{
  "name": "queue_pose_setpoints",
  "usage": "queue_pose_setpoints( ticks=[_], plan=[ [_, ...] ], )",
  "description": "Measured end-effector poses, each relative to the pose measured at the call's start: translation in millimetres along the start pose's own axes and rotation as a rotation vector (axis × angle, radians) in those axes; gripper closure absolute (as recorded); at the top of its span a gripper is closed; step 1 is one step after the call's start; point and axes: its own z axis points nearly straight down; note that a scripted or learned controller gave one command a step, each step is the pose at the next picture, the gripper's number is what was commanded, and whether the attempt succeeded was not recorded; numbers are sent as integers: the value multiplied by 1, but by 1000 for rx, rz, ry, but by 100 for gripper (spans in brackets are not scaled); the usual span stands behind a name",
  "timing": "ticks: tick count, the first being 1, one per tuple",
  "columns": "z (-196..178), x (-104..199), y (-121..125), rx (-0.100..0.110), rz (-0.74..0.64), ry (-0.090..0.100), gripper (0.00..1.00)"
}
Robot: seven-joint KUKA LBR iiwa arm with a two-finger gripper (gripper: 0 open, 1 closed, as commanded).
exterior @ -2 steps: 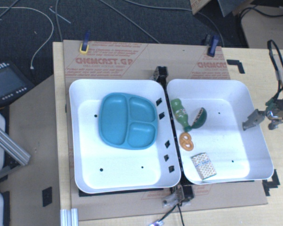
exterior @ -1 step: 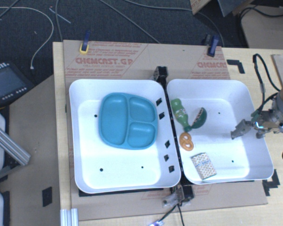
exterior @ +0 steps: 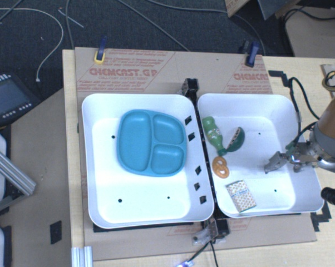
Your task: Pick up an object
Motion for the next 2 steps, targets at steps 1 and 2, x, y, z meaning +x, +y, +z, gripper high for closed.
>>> queue_pose_setpoints(
  ticks=[1,2],
  plan=[
    [50,1,-1,-1,0,0,0],
    [36,0,1,-7,1,-3,100]
  ],
)
